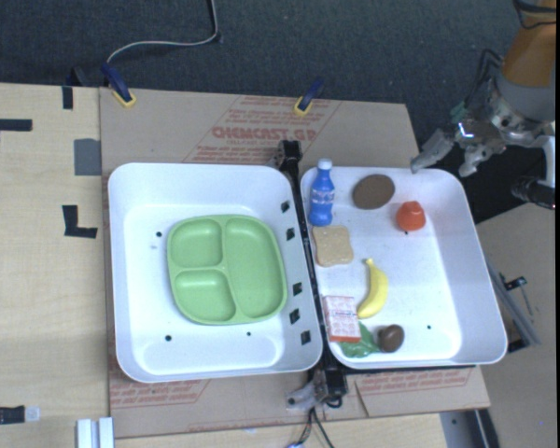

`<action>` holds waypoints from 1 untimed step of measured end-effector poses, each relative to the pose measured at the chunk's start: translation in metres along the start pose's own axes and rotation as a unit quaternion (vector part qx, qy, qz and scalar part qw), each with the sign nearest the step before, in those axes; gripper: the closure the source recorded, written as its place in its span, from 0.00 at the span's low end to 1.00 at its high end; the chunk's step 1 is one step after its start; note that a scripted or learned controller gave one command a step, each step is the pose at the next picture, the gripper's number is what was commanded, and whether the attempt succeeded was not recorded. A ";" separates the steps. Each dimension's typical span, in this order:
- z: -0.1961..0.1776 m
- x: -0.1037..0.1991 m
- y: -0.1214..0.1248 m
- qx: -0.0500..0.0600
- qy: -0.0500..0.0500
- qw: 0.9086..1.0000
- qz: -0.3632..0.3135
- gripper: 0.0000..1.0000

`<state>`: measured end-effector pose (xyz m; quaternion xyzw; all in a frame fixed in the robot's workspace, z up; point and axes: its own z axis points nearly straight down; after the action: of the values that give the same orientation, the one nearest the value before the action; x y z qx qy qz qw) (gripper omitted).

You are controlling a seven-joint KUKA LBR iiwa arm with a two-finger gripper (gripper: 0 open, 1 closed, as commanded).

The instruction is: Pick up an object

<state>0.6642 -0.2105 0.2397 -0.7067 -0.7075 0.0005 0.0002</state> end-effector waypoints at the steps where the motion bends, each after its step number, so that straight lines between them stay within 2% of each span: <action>1: 0.078 0.051 0.004 0.001 0.001 1.000 -0.001 0.00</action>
<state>0.6679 -0.1596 0.1621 -0.7063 -0.7079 0.0007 0.0013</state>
